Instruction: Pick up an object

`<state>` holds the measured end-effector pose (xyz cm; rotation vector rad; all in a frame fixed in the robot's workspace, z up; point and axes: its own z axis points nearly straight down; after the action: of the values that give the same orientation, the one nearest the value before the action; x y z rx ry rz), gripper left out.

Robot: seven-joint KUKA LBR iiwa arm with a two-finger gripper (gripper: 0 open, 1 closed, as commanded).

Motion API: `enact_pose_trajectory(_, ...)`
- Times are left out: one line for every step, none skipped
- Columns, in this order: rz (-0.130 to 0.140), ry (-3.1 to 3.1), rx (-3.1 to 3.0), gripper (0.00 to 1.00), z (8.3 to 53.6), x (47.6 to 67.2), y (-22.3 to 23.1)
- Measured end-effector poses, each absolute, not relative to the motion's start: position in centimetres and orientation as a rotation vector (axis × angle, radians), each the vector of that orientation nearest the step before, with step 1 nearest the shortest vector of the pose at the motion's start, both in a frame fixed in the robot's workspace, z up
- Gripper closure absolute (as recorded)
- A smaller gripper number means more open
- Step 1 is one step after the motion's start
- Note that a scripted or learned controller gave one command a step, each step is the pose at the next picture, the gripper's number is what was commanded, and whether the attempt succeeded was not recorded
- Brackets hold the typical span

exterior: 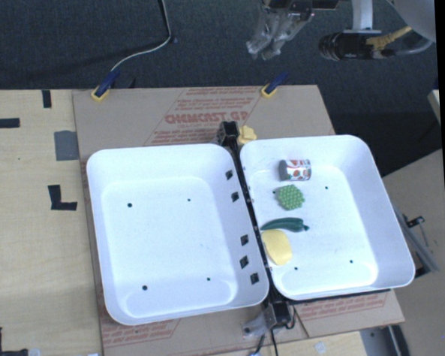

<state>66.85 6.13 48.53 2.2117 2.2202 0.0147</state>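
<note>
Gripper (274, 36) hangs high over the dark floor beyond the far edge of the bench (31, 245), well apart from both bins. It is blurred; cannot tell how it is set, and nothing shows in its grasp. Judged a parked or transit pose, clear of the camera's look at the bins, with the pick not yet begun.

All candidate objects sit in the right bin (374, 202), bunched toward its left wall in a loose line from the far end to the near end:
- small can (295, 170), on its side, long axis roughly parallel to the far edge of the bench, grey end toward the left bin (113, 240).
- green knobbly ball (290, 197), round, no clear axis.
- dark green pod (284, 225), slim, long axis likewise across the bin, tip toward the bin's right wall.
- yellow lump (277, 247), touching or just beside the left wall; long axis roughly along that wall.

Items lie apart from one another, which should leave approach room from above.
</note>
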Motion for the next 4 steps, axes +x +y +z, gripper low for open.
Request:
enact_pose_trajectory(-0.011,2.229,2.224,1.00,42.3,58.6,7.2)
enact_pose_trajectory(0.016,2.220,2.211,1.00,54.2,62.3,7.7)
enact_pose_trajectory(-0.011,2.231,2.221,1.00,47.8,52.1,9.3)
enact_pose_trajectory(-0.002,2.223,2.220,0.00,48.0,52.5,9.2)
